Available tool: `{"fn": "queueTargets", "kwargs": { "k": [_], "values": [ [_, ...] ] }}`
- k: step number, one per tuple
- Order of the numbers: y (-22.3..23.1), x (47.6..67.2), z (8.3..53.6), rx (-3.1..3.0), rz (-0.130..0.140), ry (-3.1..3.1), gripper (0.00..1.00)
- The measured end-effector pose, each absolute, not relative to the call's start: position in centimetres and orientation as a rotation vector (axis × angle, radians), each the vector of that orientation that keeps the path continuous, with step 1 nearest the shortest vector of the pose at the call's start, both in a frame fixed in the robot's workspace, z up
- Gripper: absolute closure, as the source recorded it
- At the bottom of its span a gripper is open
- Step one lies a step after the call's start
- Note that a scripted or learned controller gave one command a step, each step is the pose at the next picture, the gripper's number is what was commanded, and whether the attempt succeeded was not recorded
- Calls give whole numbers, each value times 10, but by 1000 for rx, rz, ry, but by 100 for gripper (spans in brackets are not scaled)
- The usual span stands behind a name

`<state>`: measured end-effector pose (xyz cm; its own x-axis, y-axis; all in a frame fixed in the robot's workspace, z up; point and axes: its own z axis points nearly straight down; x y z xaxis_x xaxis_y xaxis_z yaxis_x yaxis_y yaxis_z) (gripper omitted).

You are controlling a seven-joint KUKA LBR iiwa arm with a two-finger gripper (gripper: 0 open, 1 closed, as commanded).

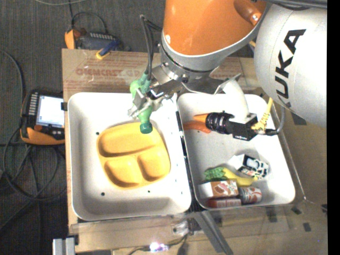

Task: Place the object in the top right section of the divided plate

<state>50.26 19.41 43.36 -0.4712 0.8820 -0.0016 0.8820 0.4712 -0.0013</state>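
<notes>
Left bin (85,195): yellow divided plate (134,155) near centre, bare white floor all round, widest toward 6 and 9 o'clock. End effector (143,110) clamped on green object (145,125), hanging over the plate's rim at about 1 o'clock, lower tip at the edge. Dividing bin walls close at the plate's 3 o'clock. Right bin (207,153): orange item (194,122) at 10 o'clock; black-and-white packet (254,166), green-and-yellow piece (226,174), red box (223,188), red can (249,195) crowded toward 6 o'clock.
</notes>
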Motion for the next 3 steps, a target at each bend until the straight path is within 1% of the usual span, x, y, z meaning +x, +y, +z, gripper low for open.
{"fn": "queueTargets", "kwargs": {
  "k": [1,2,3],
  "values": [
    [216,483,297,1885,-7,2516,100],
    [146,577,313,1825,-6,2557,100],
    [102,485,434,1821,-3,2558,100]
  ]
}}
